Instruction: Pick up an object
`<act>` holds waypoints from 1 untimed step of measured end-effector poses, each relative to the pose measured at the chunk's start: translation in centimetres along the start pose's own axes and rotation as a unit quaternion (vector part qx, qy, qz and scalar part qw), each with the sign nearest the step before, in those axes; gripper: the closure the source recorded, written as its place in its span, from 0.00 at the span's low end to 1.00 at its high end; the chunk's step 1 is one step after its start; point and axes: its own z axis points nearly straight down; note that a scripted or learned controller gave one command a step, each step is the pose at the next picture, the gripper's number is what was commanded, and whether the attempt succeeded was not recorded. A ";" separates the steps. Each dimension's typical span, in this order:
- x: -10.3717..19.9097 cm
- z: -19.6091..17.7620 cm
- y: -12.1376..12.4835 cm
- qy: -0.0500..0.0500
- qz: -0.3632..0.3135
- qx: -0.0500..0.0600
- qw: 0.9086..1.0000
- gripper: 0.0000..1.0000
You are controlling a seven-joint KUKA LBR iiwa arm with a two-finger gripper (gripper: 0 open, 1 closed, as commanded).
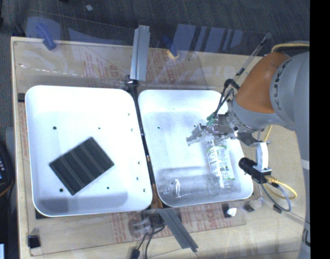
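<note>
My gripper (199, 134) is down inside the right bin (170, 104), near its middle right. Just below it lies a white bottle with a green label (219, 164), pointing toward the bin's front right corner; its upper end sits right under the gripper. A clear plastic bottle (189, 185) lies on its side along the front wall of the same bin. A dark ribbed rectangular slab (81, 165) rests flat in the left bin (41, 104). Whether the gripper touches the white bottle is not clear from this angle.
The grey arm with its orange band (259, 88) reaches in over the right bin's right rim. A black and yellow cable (265, 178) hangs beside that rim. A metal bar (139, 53) stands behind the divide between the bins.
</note>
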 end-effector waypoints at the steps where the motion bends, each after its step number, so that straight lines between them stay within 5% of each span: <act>1: 0.5 -1.7 -3.0 0.000 -0.001 0.000 1.000 0.00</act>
